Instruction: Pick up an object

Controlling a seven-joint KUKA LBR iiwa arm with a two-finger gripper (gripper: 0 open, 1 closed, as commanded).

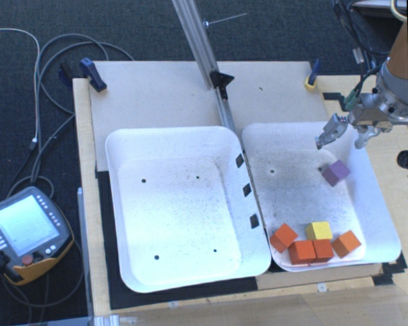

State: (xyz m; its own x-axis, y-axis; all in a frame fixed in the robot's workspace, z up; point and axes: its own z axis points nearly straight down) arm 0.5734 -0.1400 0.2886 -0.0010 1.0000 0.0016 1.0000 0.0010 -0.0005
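Over the right bin, near its far right corner, the gripper is seen with its fingers spread apart and nothing held between them.

- Purple block: just below the fingers, lying apart on the bin floor, untouched.
- Yellow block: well below the fingers, at the near rim.
- Orange blocks, four: clustered around the yellow one, touching it on the near side.
- Left bin: well to the left of the fingers.
- Bench: both bins are carried side by side.
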